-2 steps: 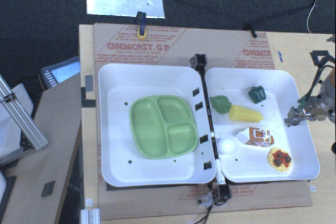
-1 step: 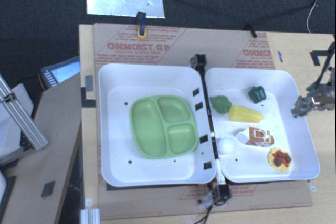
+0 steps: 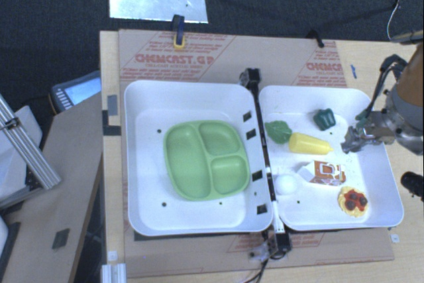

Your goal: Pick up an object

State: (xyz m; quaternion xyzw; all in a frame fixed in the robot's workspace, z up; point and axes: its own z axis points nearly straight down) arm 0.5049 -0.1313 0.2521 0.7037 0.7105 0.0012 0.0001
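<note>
White plastic forms the two shallow bins that sit side by side on the cardboard-covered bench [image 3: 225,53]; the right bin [image 3: 387,189] serves here as the landmark. The left bin [image 3: 142,142] touches the right bin's left wall along a black hinged seam and carries a pale green, three-compartment plastic tray [image 3: 202,159] lying flat near its middle.

The grey arm [image 3: 407,106] reaches over the right bin's right rim, and its two-finger gripper [image 3: 351,141] hangs low over the bin's right-hand part, near the upper half. The view is too blurred there to tell whether it is spread or pressed together, and nothing can be seen between its tips.

Inside the right bin, a yellow elongated toy vegetable [image 3: 309,142] lies across the middle, just left of the gripper. A light green rounded toy [image 3: 278,131] rests near the bin's left wall, touching the yellow piece's left end. A dark green pepper-shaped toy [image 3: 324,118] sits in the upper middle, above the yellow piece. An orange-and-white printed packet [image 3: 326,173] lies below the yellow piece, and a white ball [image 3: 287,184] lies beside it at the bin's lower left. A small yellow round with red dots [image 3: 354,201] sits toward the bin's lower right corner.
</note>
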